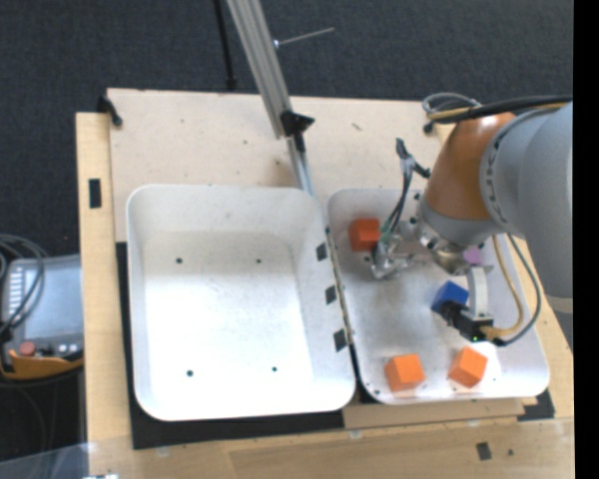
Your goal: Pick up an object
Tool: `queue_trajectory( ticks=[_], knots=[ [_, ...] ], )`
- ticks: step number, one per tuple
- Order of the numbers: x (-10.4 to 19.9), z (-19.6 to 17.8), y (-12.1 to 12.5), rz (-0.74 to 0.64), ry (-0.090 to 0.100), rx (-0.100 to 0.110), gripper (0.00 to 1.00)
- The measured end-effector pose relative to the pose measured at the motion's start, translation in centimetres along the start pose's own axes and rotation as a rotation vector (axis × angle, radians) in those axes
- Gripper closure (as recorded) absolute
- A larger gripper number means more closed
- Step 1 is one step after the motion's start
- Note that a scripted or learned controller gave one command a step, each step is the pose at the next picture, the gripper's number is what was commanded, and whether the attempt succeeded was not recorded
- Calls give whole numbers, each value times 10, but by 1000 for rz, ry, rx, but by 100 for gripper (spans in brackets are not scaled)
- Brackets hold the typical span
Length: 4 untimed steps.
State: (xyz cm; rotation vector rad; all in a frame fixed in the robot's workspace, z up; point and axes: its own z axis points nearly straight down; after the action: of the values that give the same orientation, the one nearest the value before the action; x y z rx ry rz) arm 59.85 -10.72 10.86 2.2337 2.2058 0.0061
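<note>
My gripper hangs low in the right bin, near its back left corner. A red-orange block lies just behind and left of the gripper, very close to it. I see nothing held in the gripper. A blue block sits to the gripper's right, partly under the wrist. Two orange blocks rest along the bin's front wall. A small purple piece peeks out beneath the arm.
The left bin stands beside the right one, and they share a middle rim. A slanted metal post rises behind the bins. Cables loop around the wrist over the right bin's right side.
</note>
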Motion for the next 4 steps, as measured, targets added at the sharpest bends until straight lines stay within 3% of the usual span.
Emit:
queue_trajectory(
  ticks=[1,2,3,4],
  knots=[
    [0,-65,2,-10,-1,-2,100],
    [-1,-96,3,-17,-1,-1,100],
    [56,-110,-3,-21,1,3,100],
    [108,-123,7,-21,1,2,100]
  ],
)
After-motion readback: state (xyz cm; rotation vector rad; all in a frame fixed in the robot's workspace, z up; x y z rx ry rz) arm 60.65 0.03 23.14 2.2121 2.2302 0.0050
